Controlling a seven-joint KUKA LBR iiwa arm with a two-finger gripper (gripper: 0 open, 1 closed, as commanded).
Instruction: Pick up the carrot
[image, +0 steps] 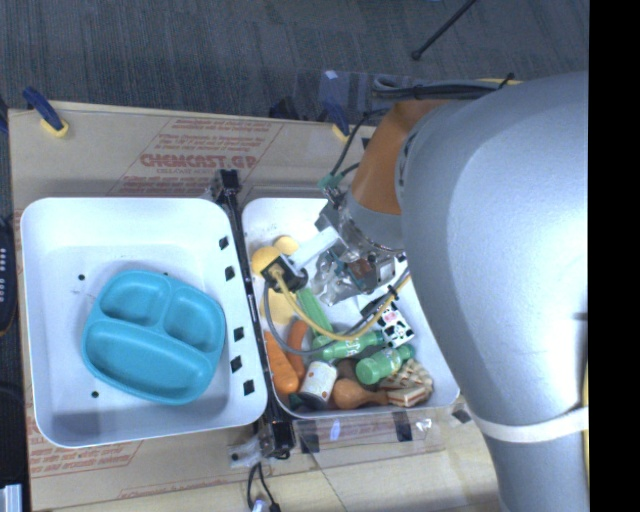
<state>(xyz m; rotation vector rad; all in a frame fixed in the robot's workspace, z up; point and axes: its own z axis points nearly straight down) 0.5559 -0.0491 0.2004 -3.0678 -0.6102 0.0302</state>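
while arm hangs over right bin, carrot lies along bin's left wall, at 7 o'clock from bin centre, among toy clutter. jaws at roughly 2 o'clock from carrot, near but apart; state cannot be told. nothing visibly held. green bottle at 3 o'clock from carrot. blue divided plate in left bin. progress judged: pick not yet done; approach, closure, lift remain.

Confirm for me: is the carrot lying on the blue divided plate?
No. The carrot lies in the right bin by its left wall, among other toys; the blue divided plate sits in the left bin.
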